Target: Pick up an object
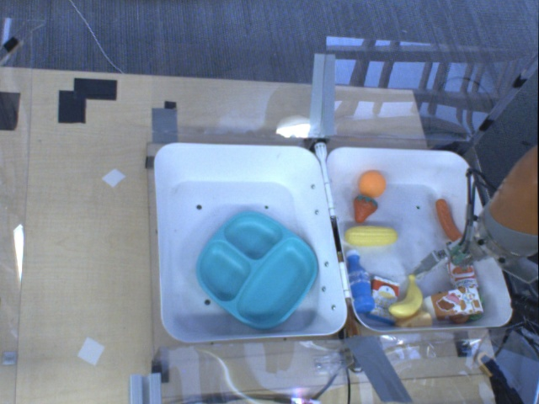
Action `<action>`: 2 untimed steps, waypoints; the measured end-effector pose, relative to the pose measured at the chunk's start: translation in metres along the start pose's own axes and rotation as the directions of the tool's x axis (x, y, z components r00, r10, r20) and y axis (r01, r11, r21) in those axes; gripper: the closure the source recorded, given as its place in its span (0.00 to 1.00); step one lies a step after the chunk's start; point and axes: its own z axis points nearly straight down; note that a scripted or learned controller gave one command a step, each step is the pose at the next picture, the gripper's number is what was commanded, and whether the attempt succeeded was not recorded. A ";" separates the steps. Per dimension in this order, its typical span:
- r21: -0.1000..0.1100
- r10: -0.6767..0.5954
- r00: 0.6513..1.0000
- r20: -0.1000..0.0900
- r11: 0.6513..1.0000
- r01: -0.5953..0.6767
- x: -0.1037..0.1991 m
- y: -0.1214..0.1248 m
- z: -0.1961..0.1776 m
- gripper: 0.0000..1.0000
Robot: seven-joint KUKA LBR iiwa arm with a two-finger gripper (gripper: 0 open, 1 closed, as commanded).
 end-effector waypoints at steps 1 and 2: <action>-0.001 -0.218 0.976 0.003 0.976 0.218 0.021 -0.004 -0.001 0.00; -0.008 -0.216 0.976 0.009 0.976 0.217 0.021 -0.001 -0.013 1.00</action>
